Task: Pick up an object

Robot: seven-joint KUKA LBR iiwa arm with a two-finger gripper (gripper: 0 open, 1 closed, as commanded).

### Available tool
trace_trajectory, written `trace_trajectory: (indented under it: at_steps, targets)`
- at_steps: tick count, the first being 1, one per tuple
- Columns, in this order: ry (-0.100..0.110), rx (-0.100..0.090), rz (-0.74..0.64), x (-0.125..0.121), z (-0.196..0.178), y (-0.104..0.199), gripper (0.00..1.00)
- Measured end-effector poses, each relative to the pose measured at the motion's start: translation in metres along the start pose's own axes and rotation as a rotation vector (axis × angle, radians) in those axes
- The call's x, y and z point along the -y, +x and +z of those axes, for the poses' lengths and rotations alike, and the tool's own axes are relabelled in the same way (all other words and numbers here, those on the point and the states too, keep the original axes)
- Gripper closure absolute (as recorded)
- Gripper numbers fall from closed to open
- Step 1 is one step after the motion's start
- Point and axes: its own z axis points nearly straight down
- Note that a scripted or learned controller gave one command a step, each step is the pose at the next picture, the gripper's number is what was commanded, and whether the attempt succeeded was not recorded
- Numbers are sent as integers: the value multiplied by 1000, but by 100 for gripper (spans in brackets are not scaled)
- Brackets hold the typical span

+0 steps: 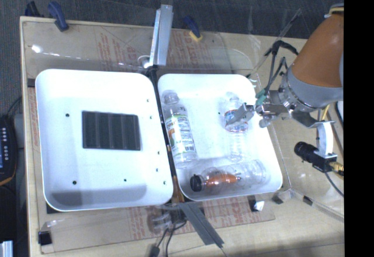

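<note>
The grey arm with its orange band (318, 63) is cut off at the right edge. Its jaws (244, 113) hang over the clear crinkled plastic bottle (235, 127) in the right white bin (266, 150); apart or together, I cannot tell. A clear labelled bottle (178, 130) lies along that bin's left wall, and a clear black-capped bottle with orange contents (225, 178) along its near wall. The left white bin (93, 98) holds a dark ribbed rectangle (111, 131) amid open floor.

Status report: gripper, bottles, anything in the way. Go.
Gripper over right bin, at top of a clear bottle. Labelled bottle and dark-capped bottle lie nearby. Left bin holds a dark panel.
</note>
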Motion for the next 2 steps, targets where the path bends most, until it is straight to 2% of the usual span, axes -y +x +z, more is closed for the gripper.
trace_trajectory:
  at_steps: [1, 2]
  targets:
    - [-2, 1, -94, -45, 41, -17, 0]
    - [3, 0, -88, -73, 90, -17, 0]
